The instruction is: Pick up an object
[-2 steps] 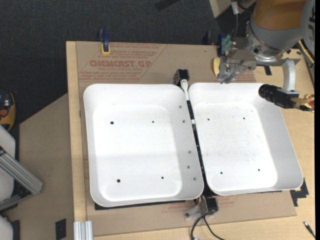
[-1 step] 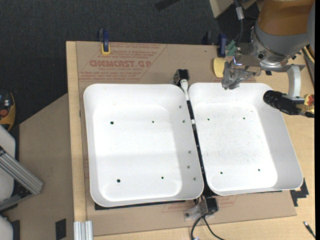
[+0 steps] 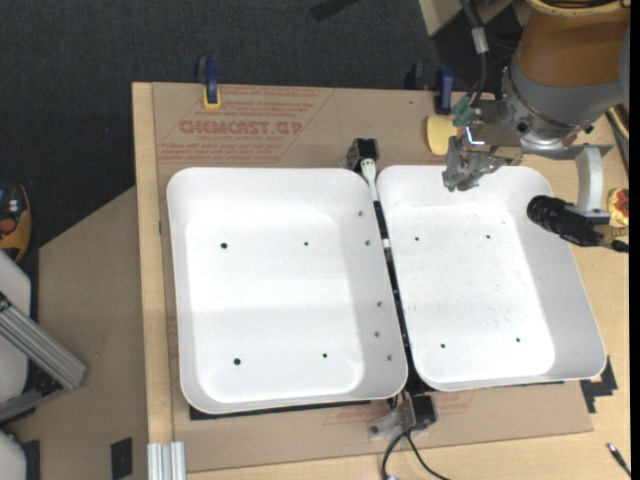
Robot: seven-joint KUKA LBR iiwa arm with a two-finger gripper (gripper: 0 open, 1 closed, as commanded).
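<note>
The arm (image 3: pixel 575 38) comes in from the upper right, grey wrist under the orange band, and the gripper (image 3: pixel 468 173) hangs over the far edge of the right bin (image 3: pixel 560 328), near that bin's back left corner. The metal fingertips sit close together, pointing down, and whether a gap is left between them cannot be told from this angle. Nothing shows between them.

Just behind the gripper, on the bench (image 3: pixel 150 268) outside the bin, there is a pale yellow object (image 3: pixel 438 134), rounded, partly hidden by the wrist hardware. It lies beside the gripper's upper left, not in its grasp. A small green bit (image 3: pixel 462 114) shows against it; what that is, hard to say.

At the right rim of the right bin, a black cylinder (image 3: pixel 560 218) juts in from the side, its rounded end over the bin's edge. The left bin (image 3: pixel 200 268) sits just beside the right one, the two touching along a dark strip (image 3: pixel 385 253) down the middle. Both bins show bare white floors with small dark dots. Blue clamps (image 3: pixel 208 71) hold the brown board at the far edge.
</note>
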